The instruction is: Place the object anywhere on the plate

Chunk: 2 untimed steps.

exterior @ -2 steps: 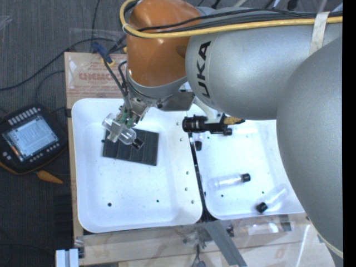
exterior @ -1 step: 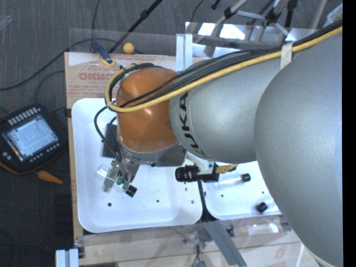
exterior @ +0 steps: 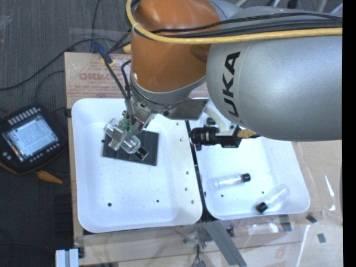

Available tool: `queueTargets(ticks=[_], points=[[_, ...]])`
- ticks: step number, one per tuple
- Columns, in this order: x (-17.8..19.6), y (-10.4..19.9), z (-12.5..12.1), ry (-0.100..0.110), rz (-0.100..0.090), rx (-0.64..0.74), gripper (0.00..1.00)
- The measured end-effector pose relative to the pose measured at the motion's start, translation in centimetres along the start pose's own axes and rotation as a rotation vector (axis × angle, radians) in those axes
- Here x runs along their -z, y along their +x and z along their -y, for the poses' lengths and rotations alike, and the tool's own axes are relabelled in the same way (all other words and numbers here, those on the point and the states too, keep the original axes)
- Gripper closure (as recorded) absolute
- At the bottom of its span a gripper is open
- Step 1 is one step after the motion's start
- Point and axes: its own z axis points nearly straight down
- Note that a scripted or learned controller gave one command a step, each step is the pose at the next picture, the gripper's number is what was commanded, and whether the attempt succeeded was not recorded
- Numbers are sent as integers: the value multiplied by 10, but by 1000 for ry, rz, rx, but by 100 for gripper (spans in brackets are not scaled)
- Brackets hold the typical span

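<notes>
Two shallow white bins sit side by side on the bench. Left bin [exterior: 94, 204]: holds a dark square plate [exterior: 146, 144] lying flat toward its upper middle. The gripper [exterior: 123, 133] is poised directly over the plate's left part, below the arm's orange band [exterior: 172, 38]; a clear vial [exterior: 129, 144] with a black cap appears between its fingertips, at the plate's surface, though whether the vial touches the plate cannot be told. Tool state: fingers narrowed around the vial. Right bin [exterior: 289, 160]: holds two more clear, black-capped vials, one [exterior: 229, 180] lying near the bin's middle with the cap pointing right, the other [exterior: 271, 199] lying tilted near the front right corner with the cap at its lower left end. Left of the bench, on the floor: a handheld control pendant [exterior: 29, 138] with a lit screen.
</notes>
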Motion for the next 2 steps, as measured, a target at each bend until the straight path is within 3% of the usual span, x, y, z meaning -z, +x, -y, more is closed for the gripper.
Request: queueTargets(ticks=[1,2], points=[[-96,20,17,2,-3,231,100],[-64,-31,-25,-3,-1,605,100]])
